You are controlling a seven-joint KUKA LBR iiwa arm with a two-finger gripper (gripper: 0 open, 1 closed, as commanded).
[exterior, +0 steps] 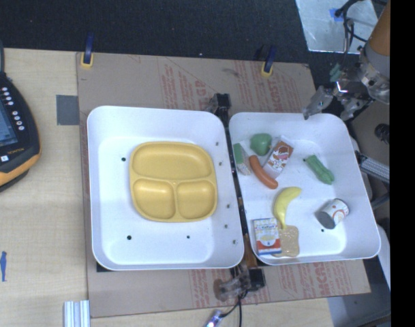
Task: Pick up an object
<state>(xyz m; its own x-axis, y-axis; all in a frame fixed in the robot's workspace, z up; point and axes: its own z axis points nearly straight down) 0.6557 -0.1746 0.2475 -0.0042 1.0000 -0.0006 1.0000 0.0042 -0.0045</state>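
Carton (pixel 265 232) and cracker (pixel 289 241) touch at right bin's (pixel 360 203) front edge: double-grab risk. Claw (pixel 328 99), spread, hovers off back edge.

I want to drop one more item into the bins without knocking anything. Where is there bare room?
The yellow divided plate sits mid left bin, leaving bare floor all round it. In the right bin, free patches lie between banana and can, and along the far wall past the green pepper. Its left side is crowded.
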